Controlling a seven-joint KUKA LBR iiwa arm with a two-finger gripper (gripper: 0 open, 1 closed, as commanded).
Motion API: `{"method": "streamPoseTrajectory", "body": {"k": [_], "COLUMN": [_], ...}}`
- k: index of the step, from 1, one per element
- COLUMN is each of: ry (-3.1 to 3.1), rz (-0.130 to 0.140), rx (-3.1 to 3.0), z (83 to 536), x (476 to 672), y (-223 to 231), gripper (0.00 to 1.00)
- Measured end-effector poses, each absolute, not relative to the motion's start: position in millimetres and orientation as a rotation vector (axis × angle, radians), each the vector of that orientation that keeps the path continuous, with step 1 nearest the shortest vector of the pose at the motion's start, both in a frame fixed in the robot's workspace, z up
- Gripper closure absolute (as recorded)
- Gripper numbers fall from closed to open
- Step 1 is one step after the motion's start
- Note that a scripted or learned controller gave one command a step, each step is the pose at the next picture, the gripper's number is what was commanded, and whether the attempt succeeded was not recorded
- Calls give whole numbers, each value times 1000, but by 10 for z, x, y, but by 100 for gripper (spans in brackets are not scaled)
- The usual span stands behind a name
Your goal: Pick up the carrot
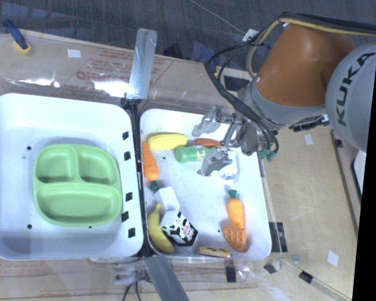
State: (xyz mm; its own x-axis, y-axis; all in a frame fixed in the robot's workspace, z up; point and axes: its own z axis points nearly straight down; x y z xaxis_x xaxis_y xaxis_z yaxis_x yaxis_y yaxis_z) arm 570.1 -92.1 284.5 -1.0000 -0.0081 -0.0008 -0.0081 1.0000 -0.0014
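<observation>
The two-finger metal gripper [215, 157] hangs over the upper middle of the right white plastic bin [259, 187], its fingers spread a moderate way apart with nothing between them; the small orange carrot with a green top [235, 211] lies in the same bin toward its right wall, down and to the right of the gripper in the camera view, near but clearly apart from it; its long axis runs roughly up and down the picture, green end uppermost, tip toward the near rim; just below its tip, touching or nearly so, sits an orange waffle-patterned toy piece [235, 238], which I judge the likeliest thing to crowd a grasp; a second long orange vegetable-shaped toy [150, 162] lies against the left wall and could be mistaken for the target; beside the gripper are a yellow corn-like toy [167, 141] and a green bottle-shaped toy [189, 154], the latter just beside the fingers; a yellow banana [158, 233] and a black-and-white carton [182, 228] rest lower left; the green sectioned plate [76, 185] sits in the left white bin [6, 161].
</observation>
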Motion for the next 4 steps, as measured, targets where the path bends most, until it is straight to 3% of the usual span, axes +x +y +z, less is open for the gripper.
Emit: {"method": "streamPoseTrajectory", "body": {"k": [1, 2, 3, 4], "ry": [3139, 3149, 3132, 3131], "rz": [-3, 3, -2, -3], "rx": [-65, 29, 185, 170], "z": [2874, 2013, 929, 1034], "x": [4915, 5206, 5077, 5097], "y": [-1397, -1895, -2079, -2056], "gripper": [0, 0, 0, 100]}}
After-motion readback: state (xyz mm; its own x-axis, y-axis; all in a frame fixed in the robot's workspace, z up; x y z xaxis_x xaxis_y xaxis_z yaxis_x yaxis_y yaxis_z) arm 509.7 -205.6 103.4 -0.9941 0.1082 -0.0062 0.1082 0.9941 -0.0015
